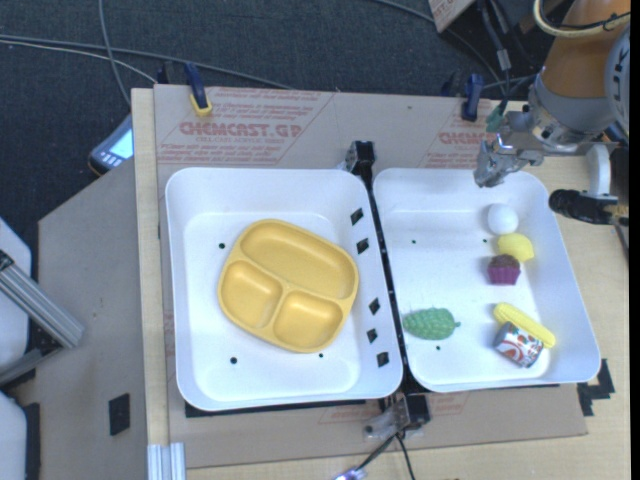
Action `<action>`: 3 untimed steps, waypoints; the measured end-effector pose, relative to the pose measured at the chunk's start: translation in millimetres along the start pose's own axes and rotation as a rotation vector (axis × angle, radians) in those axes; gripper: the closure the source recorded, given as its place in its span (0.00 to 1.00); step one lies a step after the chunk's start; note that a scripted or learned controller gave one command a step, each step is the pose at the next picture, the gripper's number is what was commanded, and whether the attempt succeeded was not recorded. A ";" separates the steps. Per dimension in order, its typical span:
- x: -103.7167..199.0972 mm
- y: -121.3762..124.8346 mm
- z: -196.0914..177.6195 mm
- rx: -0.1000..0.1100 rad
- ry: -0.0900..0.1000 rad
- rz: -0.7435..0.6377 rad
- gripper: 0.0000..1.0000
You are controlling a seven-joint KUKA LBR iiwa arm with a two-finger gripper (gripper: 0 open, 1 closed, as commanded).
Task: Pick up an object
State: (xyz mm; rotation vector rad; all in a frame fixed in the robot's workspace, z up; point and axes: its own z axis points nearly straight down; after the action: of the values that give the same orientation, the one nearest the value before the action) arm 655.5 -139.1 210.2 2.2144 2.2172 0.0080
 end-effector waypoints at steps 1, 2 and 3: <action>6.6 -5.8 -53.3 0.002 0.001 -0.001 1.00; 57.7 -16.7 -38.5 0.013 0.004 -0.003 1.00; 108.5 -29.0 -46.0 0.012 0.005 -0.004 1.00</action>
State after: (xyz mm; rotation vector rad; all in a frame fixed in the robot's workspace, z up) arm 626.0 -30.5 255.7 2.2181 2.2300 -0.0001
